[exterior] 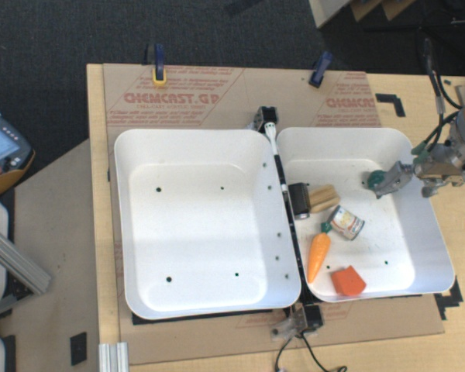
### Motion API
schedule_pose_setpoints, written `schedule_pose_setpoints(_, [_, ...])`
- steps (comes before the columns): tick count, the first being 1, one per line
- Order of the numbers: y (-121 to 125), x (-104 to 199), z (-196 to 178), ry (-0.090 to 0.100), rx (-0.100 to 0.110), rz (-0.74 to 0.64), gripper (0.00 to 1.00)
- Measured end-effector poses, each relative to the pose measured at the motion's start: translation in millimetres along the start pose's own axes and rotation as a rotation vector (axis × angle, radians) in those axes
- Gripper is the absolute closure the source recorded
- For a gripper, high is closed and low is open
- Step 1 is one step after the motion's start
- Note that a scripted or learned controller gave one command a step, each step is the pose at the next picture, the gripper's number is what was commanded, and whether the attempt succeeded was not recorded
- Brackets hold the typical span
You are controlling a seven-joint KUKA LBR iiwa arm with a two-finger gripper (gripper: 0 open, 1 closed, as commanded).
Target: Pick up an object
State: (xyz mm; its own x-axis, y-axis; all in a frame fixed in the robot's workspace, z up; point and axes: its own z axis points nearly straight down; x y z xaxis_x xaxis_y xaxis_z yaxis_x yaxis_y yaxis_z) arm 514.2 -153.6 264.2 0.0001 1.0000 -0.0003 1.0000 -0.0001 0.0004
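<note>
The small can [346,223] lies left of and below the gripper [381,180], ungrasped; whether the jaws are apart, I cannot tell. Approach step: next comes a descent.

A: Even, bright overhead light falls across the bench, the two white bins [201,231] nearly washed out along their rims, detail thin in the palest areas.

B: Shadows?

A: Soft and short. A grey gradient crosses the left bin's floor, darker toward its upper half; the carrot [318,256] and the orange block [348,281] cast only faint smudges beneath them.

B: Sharpness?

A: Moderate. The red print on the cardboard sheet [170,97] is legible but fuzzy. The gripper [380,180] at the right reads slightly soft. The dark floor beyond the bench sinks to near black, grainy, with little texture.
</note>
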Motion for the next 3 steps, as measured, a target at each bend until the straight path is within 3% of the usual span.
schedule_pose_setpoints(1, [-36.5,94.0,58.4,0.006,0.011,-0.009,0.00])
schedule_pose_setpoints(2, [-25.5,44.3,162.3,0.003,0.005,0.005,0.00])
schedule_pose_setpoints(3, [9.5,61.6,180.1,-0.001,-0.003,-0.002,0.00])
